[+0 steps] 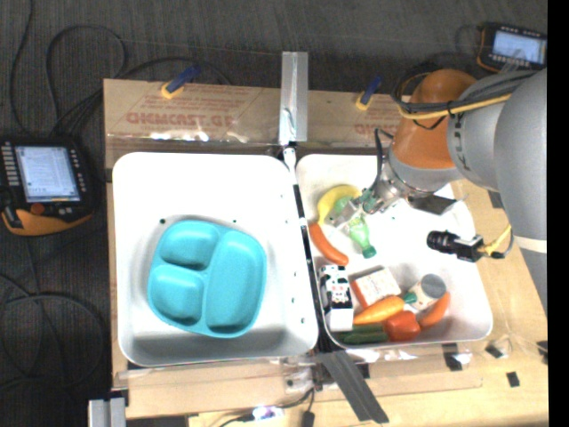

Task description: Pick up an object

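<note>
The gripper (366,205) is seen low in the right bin (471,278), near its upper left corner, with a yellow banana (333,199) just to its left and a small green bottle (360,237) right below it. The bottle lies tilted on the bin floor, pale translucent green, its narrow end turned up toward the gripper. Whether the fingers are apart or together cannot be told, as they are blurred against the clutter; nothing is shown clamped between them.

The arm is brought in from the right: a broad grey link (516,140) at the edge, then the orange band (427,123) above the wrist, with the wrist angled down and left into the bin.

An orange carrot-like piece (327,243) is laid along the bin's left wall, just beside the bottle. Further down, a heap is gathered: a small black-and-white carton (335,288), a white packet with a red label (375,286), an orange toy carrot (380,309), a red piece (402,325), a dark green piece (364,335) and a grey disc (432,286). None of the print can be read.

In the left bin (142,185) a turquoise divided plate (207,277) is set, well apart from the gripper. On the cardboard sheet (191,114) behind the bins, faint red lettering is seen but not made out.
</note>
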Controlling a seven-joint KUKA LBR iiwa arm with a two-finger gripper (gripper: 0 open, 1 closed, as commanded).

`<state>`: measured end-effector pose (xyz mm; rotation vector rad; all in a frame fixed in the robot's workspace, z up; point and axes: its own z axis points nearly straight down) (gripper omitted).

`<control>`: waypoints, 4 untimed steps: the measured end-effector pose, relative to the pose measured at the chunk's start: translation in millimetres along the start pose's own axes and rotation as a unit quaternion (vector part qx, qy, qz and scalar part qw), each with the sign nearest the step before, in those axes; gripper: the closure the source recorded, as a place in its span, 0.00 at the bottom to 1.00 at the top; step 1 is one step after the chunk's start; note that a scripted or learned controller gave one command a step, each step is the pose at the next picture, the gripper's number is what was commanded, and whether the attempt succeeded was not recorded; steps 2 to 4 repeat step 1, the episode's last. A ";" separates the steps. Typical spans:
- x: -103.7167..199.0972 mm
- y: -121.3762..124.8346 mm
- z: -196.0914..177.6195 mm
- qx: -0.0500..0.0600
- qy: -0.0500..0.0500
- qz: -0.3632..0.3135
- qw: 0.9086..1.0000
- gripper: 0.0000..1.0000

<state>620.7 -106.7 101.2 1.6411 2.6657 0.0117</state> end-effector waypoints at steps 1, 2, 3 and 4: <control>37.8 37.6 -127.0 0.007 0.001 0.122 0.993 1.00; 37.8 37.6 -127.0 0.007 0.001 0.122 0.993 1.00; 37.8 37.6 -127.0 0.007 0.001 0.122 0.993 1.00; 37.8 37.6 -127.0 0.007 0.001 0.122 0.993 1.00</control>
